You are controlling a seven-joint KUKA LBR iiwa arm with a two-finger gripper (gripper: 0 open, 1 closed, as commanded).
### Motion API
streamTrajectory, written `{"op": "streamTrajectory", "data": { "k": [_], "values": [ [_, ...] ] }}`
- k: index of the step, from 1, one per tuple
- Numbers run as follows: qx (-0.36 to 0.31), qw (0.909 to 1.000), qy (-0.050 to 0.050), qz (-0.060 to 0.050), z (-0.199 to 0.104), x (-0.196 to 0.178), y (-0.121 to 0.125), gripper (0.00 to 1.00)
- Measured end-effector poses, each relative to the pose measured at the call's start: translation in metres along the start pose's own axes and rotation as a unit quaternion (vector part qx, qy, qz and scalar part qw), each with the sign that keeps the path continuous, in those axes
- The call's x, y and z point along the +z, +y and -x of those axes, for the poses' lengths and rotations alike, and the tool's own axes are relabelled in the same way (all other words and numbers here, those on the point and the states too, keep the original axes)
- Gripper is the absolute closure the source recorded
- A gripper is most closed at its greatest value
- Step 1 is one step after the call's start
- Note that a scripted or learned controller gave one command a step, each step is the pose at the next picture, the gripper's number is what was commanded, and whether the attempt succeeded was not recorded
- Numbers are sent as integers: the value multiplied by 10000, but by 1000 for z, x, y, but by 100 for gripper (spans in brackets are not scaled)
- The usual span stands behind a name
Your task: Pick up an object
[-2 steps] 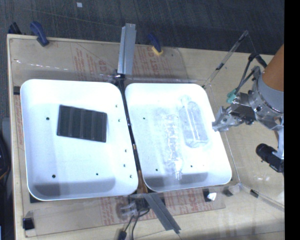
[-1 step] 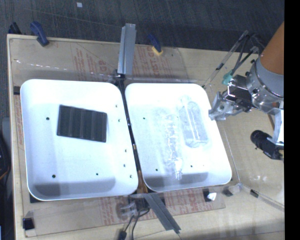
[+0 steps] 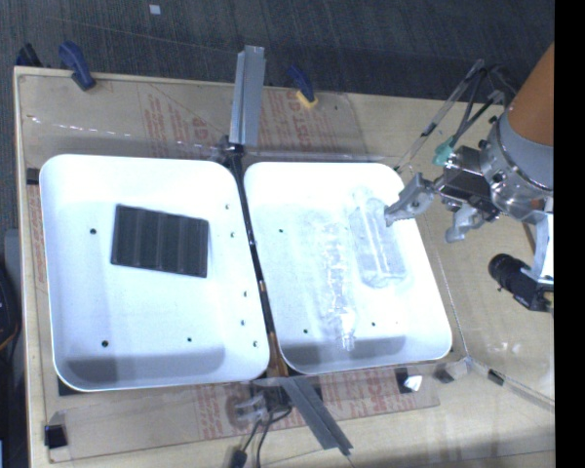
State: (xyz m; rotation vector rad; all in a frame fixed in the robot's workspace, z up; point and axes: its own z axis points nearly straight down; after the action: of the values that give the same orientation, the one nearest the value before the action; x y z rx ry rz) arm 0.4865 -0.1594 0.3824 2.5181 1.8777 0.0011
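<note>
A black ribbed rectangular pad (image 3: pixel 161 241) lies flat in the left bin (image 3: pixel 68 183), toward its upper left. In the right bin (image 3: pixel 429 334) a clear plastic bottle (image 3: pixel 375 247) lies on its side, and a second transparent piece (image 3: pixel 333 286) stretches down the bin's middle, hard to make out against the white. My gripper (image 3: pixel 424 222) hangs over the right bin's upper right rim, just right of the bottle's top end. It is open, with one fingertip (image 3: pixel 398 211) near the bottle and nothing between the fingers.
A metal bar (image 3: pixel 246 96) rises behind the seam between the two bins. Blue clamps (image 3: pixel 76 64) hold the board's back edge. Cables (image 3: pixel 453 115) run from the wrist up and to the left.
</note>
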Motion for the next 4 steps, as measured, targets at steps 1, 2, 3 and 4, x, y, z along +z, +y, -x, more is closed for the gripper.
{"op": "streamTrajectory", "data": {
  "k": [1,2,3,4],
  "values": [
    [-92,10000,-5,-22,11,8,3,0],
    [-560,9984,-8,-10,44,48,4,0],
    [-267,9996,-10,-11,47,37,4,0],
    [-187,9998,-4,-25,39,72,16,0]
  ]
}}
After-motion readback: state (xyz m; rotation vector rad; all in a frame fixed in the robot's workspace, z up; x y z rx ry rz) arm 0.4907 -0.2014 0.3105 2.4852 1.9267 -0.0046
